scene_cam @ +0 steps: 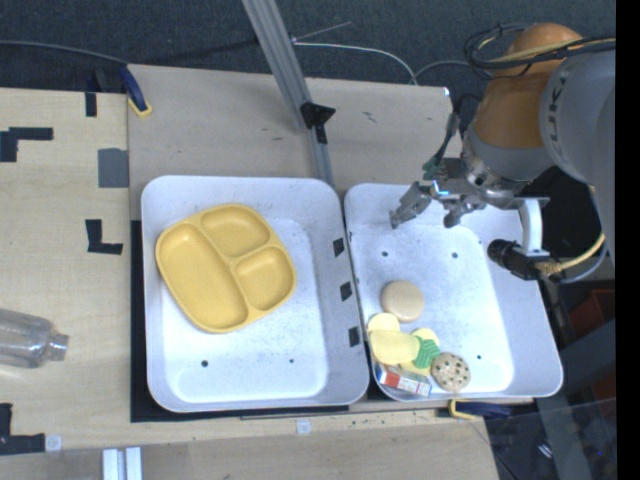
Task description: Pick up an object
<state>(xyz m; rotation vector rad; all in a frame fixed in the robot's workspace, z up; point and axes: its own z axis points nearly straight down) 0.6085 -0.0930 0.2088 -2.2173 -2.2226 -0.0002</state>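
A grey arm (575, 88) with an orange band enters from the right side of the tabletop (60, 178) and carries its claw (427, 214) above the far part of the right bin (520, 308). The two fingers (405, 211) of the claw are spread apart, with bare white bin floor visible between them; nothing is gripped.

The right bin holds a small group of items in its near left corner. A round beige bun (403, 299) lies nearest the centre of the bin. Just beside it, toward the near edge, lie a pale yellow piece (392, 341), a small green piece (427, 353), a speckled cookie (450, 371) and a red-and-white packet (405, 381), all close together and partly overlapping. These items are well apart from the claw.

The left bin (170, 368) holds a yellow divided plate (225, 266) with three compartments, lying flat in the far left part of that bin.

A clear plastic bottle (30, 340) lies on its side at the left edge of the tabletop. A metal pole (280, 53) slants up from the far edge between the bins.
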